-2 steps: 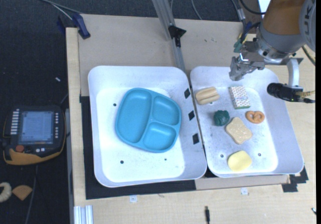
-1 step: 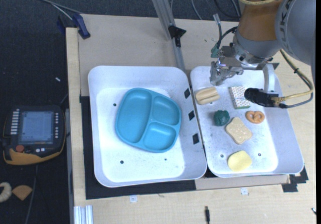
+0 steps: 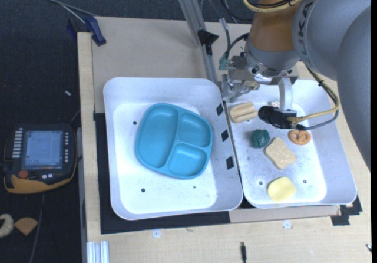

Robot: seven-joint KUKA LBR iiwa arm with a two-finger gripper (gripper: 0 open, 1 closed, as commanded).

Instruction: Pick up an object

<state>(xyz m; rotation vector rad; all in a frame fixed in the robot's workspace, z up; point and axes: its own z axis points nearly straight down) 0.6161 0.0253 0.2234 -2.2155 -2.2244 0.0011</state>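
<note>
My gripper point(image 3: 238, 86) hangs below the orange wrist band at the back left corner of the right bin point(image 3: 330, 188). Just under and in front of it lies a tan roll-shaped piece point(image 3: 241, 112), close to the wall between the bins. Further forward are a dark green lump point(image 3: 260, 137), a small orange pretzel point(image 3: 299, 137), a beige bread-like slab point(image 3: 280, 153) and a yellow block point(image 3: 281, 188). I see nothing held in the gripper.
The left bin point(image 3: 123, 191) holds a blue divided plate point(image 3: 174, 140). A black connector with a yellow cable point(image 3: 278, 117) hangs off the arm over the right bin. A metal post point(image 3: 191, 14) rises behind the bins. A teach pendant point(image 3: 40, 155) lies off the bench at left.
</note>
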